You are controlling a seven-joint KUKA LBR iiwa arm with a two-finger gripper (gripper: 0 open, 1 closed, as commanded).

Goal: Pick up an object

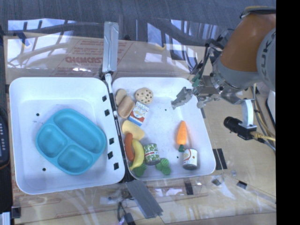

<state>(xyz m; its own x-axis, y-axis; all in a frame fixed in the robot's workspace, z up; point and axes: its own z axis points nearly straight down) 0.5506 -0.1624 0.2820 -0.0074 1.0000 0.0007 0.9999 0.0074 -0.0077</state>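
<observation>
My gripper (191,103) hangs over the upper right part of the right bin (164,86), open, with nothing between its fingers. One grey finger (179,99) points down-left over bare bin floor. Below it lies an orange carrot (182,133), and under that a small white and red bottle (189,159). Along the bin's left side sit a cookie (143,95), bread rolls (123,102), a small carton (138,114), a yellow wedge (133,130), a banana (137,154), a green can (151,153) and broccoli (163,166).
The left bin (28,97) holds a blue divided plate (70,140). A raised divider (110,111) with black clips separates the two bins. The arm's orange band (243,41) and cables (246,125) lie over the right bin's right rim.
</observation>
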